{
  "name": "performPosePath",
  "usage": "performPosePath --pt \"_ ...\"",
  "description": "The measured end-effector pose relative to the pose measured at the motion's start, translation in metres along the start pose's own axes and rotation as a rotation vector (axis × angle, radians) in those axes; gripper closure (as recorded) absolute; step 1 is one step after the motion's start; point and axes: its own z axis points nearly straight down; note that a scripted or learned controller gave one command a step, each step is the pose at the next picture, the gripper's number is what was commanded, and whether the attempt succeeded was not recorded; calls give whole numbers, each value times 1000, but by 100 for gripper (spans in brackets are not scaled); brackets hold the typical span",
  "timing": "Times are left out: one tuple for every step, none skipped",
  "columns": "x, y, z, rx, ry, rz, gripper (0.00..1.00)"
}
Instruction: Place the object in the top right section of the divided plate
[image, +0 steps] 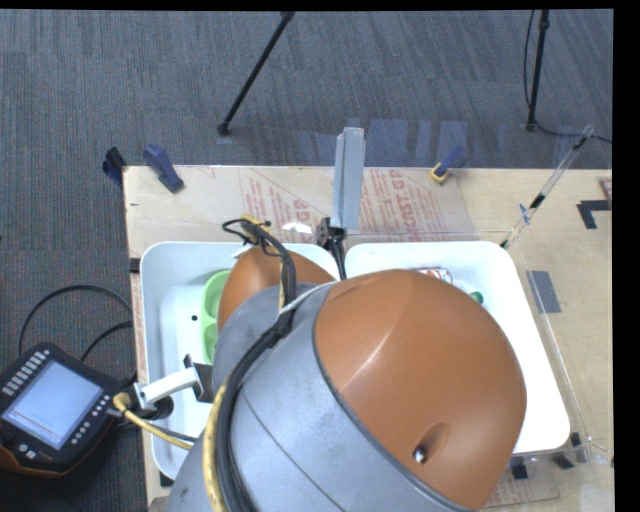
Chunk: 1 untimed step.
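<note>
Mostly my arm (380, 400) blocks the bins, reaching over the left bin (160, 270) toward the green divided plate (215, 295). Gripper hidden; can't tell its state, nor where the object is.

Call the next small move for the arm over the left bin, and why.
Probably lift the grey and orange arm slightly to clear the view before committing. Its bulk hangs over the left shallow white bin and covers most of the green divided plate, so the plate's top right section and any object can't be confirmed.
</note>
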Motion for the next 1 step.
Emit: performPosePath --pt "0 3 -7 -3 -5 5 100"
